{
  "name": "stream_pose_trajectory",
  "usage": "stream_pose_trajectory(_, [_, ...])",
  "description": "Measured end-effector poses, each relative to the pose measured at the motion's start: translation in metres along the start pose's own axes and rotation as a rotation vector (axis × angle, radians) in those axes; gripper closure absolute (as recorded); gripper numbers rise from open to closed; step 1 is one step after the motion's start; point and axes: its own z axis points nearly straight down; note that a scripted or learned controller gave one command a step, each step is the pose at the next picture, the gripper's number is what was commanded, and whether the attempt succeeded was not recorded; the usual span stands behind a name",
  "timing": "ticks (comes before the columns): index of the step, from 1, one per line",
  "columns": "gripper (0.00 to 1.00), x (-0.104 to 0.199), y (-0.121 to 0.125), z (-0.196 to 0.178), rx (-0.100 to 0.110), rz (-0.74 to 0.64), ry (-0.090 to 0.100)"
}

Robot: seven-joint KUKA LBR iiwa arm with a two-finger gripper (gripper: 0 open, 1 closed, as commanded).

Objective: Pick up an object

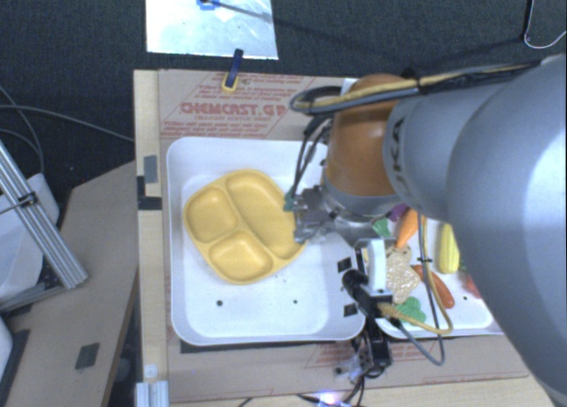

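The bench (106, 219) carried a printed cardboard sheet (232, 108), and on that sheet sat two shallow white bins side by side, the left bin (257, 316) and right bin (474, 316).

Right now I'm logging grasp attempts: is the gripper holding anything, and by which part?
It cannot be told: the gripper sits at the right edge of the yellow divided plate, but its fingers are hidden.
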Motion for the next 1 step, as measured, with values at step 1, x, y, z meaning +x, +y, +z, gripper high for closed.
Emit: stream_pose_trajectory(1, [1.00, -0.0454, 0.0287, -0.0649, -0.012, 0.013, -0.004])
